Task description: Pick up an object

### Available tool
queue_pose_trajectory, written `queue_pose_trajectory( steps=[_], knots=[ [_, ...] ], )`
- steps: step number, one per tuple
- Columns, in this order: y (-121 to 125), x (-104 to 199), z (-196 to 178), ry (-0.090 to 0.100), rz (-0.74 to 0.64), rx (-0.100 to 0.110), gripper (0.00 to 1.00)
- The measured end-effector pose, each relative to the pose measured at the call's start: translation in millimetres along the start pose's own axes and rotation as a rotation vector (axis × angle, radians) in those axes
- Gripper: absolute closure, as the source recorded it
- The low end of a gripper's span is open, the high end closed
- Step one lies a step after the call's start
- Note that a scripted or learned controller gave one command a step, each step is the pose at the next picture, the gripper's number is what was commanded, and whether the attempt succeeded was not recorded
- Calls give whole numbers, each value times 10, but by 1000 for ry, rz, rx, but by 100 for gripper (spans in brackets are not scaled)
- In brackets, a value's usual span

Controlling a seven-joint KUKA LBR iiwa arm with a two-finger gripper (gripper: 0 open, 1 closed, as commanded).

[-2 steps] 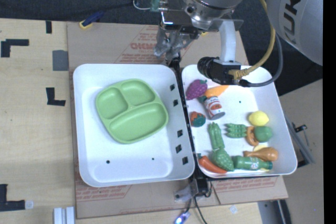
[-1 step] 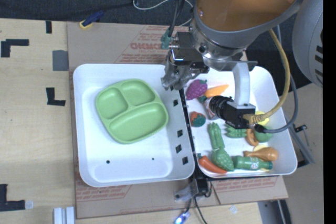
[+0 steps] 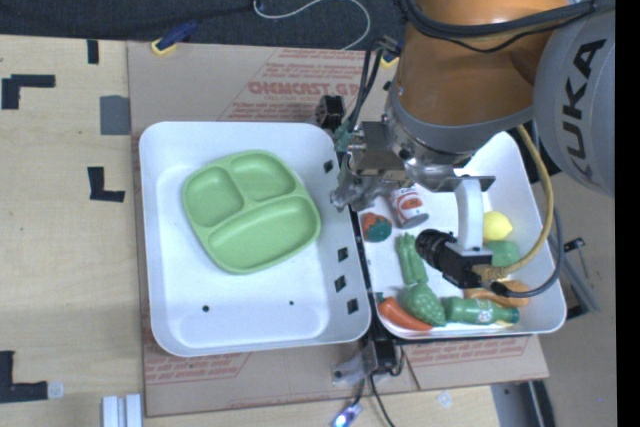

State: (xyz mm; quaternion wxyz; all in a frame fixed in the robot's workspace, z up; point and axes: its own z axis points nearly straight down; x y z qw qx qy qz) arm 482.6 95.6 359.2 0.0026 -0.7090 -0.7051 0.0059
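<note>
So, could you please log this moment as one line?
gripper: at left edge of right bin | held: nothing visible | small can: beside gripper | green plate: in left bin

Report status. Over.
Pincer at right bin's left wall. No pick confirmed. Can beside it; lemon, carrot beyond.

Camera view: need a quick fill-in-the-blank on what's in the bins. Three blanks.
1. The plate lies in the bin on the view's ____.
2. The plate is divided into ____ compartments.
3. The carrot lies in the other bin, on the view's ____.

Missing words: left; three; right.
</note>
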Motion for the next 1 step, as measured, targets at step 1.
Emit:
queue_pose_trajectory(
  steps=[1],
  knots=[
    [9, -219, 174, 3, -4, -7, 100]
  ],
)
